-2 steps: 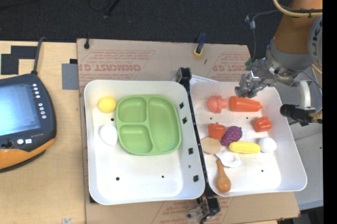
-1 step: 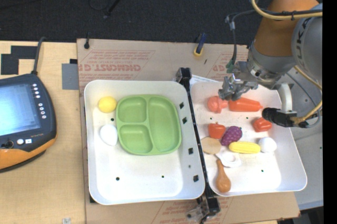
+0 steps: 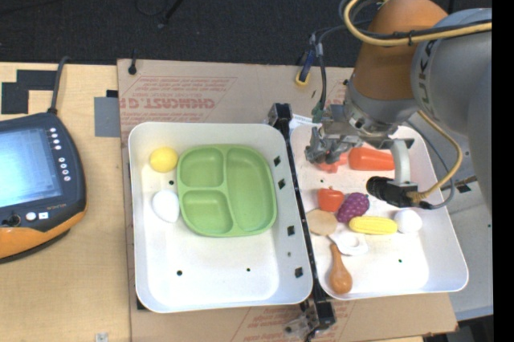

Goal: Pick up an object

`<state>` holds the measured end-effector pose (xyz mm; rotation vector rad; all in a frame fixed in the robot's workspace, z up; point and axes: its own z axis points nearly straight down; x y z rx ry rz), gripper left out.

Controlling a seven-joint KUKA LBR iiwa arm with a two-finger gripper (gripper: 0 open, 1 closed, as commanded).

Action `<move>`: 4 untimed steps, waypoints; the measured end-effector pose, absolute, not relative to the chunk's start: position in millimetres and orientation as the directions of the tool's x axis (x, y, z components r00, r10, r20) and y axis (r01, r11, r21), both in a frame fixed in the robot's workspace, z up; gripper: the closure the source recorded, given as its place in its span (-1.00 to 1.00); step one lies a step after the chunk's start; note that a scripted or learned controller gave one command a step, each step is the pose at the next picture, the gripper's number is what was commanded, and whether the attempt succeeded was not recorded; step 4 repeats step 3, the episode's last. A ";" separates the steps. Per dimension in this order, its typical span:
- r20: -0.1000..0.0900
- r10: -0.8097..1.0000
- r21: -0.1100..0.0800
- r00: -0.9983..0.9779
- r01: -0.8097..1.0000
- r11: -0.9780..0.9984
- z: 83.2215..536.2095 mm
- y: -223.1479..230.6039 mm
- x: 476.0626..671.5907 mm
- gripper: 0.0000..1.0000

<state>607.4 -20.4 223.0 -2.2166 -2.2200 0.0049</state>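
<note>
My gripper [image 3: 324, 151] hangs low over the back left corner of the right bin [image 3: 438, 268]. A small red object [image 3: 328, 166] lies right under it, partly hidden, and whether the gripper touches it is unclear. An orange carrot [image 3: 371, 159] lies just to its right. Nearer the front lie a red pepper [image 3: 329, 198], purple grapes [image 3: 352, 206], a yellow corn cob [image 3: 373, 225], a white egg [image 3: 409, 220], a tan piece [image 3: 322, 222], a white piece [image 3: 348, 242] and an orange pear-shaped toy [image 3: 340, 274].
The left bin [image 3: 209, 276] holds a green divided plate [image 3: 226, 190], a yellow ball [image 3: 163, 159] and a white egg [image 3: 165, 206]. A black divider [image 3: 294, 196] separates the bins. A tablet controller [image 3: 32, 180] lies on the bench at far left.
</note>
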 end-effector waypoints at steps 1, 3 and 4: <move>0.002 1.000 -0.002 -0.004 1.000 0.004 235.5 33.7 601.9 1.00; 0.000 1.000 -0.005 0.000 1.000 0.000 223.2 53.5 596.5 1.00; 0.000 1.000 -0.005 0.000 1.000 0.000 223.2 53.5 596.5 1.00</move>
